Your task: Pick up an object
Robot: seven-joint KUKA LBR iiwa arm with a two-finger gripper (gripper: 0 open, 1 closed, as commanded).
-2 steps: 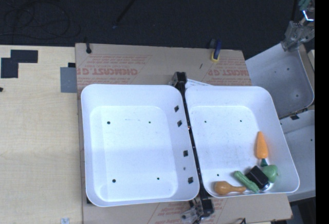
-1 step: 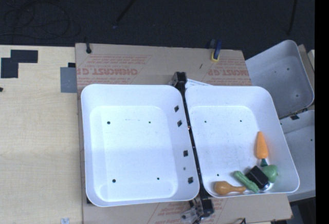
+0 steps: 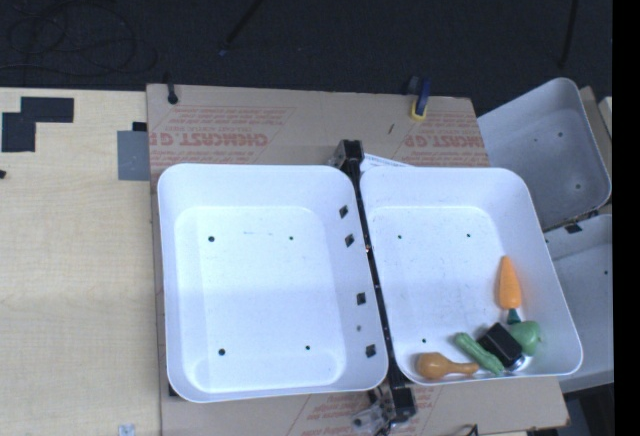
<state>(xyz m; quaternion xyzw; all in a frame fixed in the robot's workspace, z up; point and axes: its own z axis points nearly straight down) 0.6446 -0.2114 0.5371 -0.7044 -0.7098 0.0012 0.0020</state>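
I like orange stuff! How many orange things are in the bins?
2, both in the right bin. The orange carrot-shaped piece lies near its right wall. The orange gourd-shaped piece lies at its near edge. The green and black pieces might hide more.

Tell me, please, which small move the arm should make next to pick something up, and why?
Probably travel over the right bin and line up above the orange carrot-shaped toy. It lies apart from the clustered green pieces and black block, so it looks easiest to grasp.
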